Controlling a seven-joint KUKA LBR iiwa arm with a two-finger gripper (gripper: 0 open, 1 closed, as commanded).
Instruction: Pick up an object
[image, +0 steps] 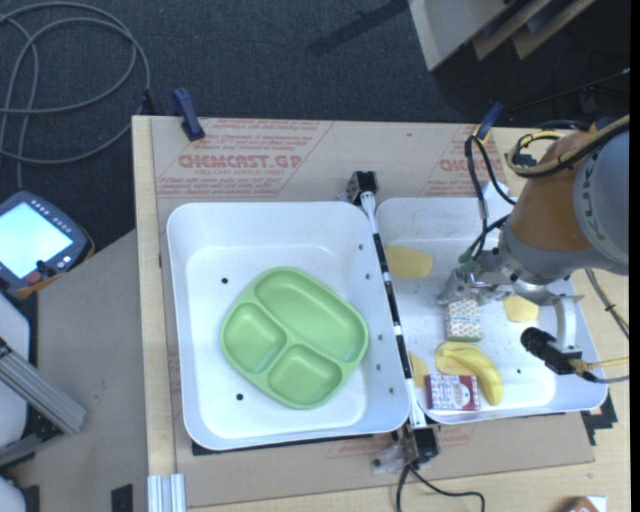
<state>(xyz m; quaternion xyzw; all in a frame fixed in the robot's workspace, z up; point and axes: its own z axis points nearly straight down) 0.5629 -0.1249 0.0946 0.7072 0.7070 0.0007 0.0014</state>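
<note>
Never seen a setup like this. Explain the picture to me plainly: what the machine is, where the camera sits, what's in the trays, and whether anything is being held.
One fixed camera looks down at a slant on a bench. The grey robot arm with an orange band reaches in from the right; its two-finger gripper is low over the right shallow white bin. That bin holds a yellow banana, a small red and white carton, a small patterned white packet and pale yellow pieces. The left white bin holds a green three-compartment plastic plate. Whether the gripper holds anything cannot be told here.
</note>
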